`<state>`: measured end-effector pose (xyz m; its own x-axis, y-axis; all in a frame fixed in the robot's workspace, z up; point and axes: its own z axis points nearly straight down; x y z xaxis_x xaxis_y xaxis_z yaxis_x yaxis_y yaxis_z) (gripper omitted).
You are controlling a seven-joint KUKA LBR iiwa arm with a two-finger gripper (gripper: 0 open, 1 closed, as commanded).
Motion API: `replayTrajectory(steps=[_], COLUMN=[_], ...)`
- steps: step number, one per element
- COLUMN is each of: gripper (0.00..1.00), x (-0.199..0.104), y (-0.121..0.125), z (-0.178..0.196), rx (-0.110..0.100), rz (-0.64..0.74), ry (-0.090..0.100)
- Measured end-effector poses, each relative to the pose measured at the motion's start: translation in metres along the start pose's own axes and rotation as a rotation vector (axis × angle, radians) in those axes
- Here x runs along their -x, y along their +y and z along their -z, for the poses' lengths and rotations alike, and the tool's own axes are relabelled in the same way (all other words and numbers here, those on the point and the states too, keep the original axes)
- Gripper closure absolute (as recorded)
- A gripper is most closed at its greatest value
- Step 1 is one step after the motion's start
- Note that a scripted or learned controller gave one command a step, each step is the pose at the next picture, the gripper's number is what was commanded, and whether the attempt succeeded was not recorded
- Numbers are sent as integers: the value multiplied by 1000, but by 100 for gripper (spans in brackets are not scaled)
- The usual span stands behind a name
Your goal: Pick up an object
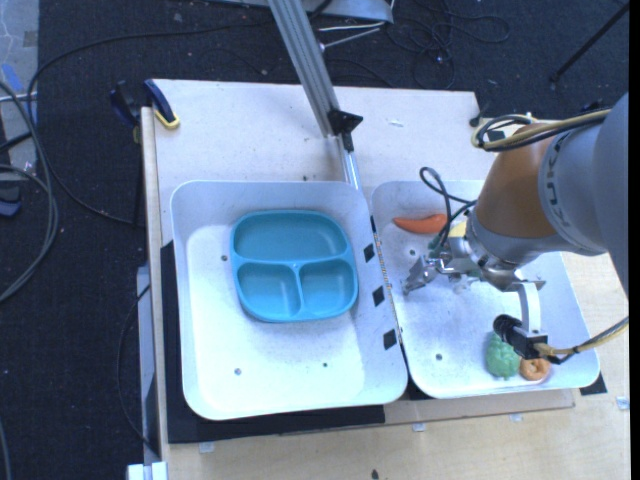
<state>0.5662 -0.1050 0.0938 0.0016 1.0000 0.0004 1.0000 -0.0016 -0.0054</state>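
Closest to the lens, a green lump (500,356) and an orange ring (535,370) lie touching one another in the near right corner of the right bin (450,340). An orange carrot-like piece (420,223) lies at that bin's far side, well apart from them. The left bin (300,360) holds a blue divided tray (295,265), and both bins sit on the pale worktop (250,128). The pincer (418,278) hangs low over bare bin floor near the right bin's left wall, between the carrot-like piece and the lump but on neither. Whether it is spread or pressed together cannot be told from this slant, and nothing can be seen carried in it. By my reading the step in hand is the approach, with no object picked yet. The next move calls for choosing a target: the carrot-like piece looks the nearer one. It then calls for bringing the pincer squarely above that piece before coming down. The arm (585,183) reaches in from the right across the bin, its orange band (510,193) over the bin's far half, and the wrist is bent so the pincer points left and downward.
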Motion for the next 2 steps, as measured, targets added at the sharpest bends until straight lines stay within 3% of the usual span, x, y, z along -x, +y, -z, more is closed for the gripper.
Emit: replayTrajectory(steps=[1, 2], gripper=[100, 100], x=[0, -3], y=[2, 6], z=[14, 77], rx=[6, 11], rz=[-1, 4], ry=[0, -2])
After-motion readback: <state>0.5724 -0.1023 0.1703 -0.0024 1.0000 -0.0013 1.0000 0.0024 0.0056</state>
